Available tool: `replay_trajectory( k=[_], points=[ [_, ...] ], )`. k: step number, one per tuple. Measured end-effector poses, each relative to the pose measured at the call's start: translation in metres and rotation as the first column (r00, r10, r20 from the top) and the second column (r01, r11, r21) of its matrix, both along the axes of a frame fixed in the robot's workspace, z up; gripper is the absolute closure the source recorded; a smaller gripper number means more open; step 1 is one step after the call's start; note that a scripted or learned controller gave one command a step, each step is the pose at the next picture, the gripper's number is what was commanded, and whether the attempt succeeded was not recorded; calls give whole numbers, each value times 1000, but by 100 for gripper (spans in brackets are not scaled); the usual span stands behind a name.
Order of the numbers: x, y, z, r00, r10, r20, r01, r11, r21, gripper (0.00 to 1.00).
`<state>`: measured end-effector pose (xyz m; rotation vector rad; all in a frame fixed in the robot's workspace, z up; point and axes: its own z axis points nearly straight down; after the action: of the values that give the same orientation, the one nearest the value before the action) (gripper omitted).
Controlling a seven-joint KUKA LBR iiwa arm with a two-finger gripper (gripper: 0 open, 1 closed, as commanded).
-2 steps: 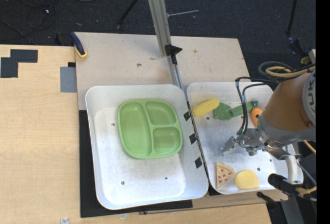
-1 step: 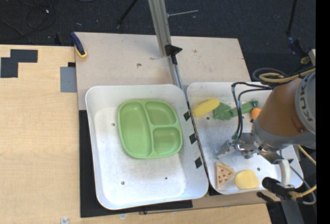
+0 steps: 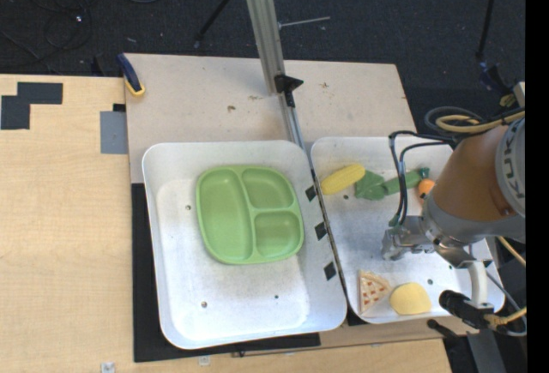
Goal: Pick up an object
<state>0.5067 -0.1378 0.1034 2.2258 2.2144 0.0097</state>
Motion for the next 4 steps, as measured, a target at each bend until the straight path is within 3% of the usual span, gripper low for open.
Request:
replay_trajectory(
  k=[3,4],
  points=[
    [20,8,148,1000,6,-5,-6,1000,-3,100],
    [18,54,143,1000,8,-9,-8,1000,-1,100]
  ],
)
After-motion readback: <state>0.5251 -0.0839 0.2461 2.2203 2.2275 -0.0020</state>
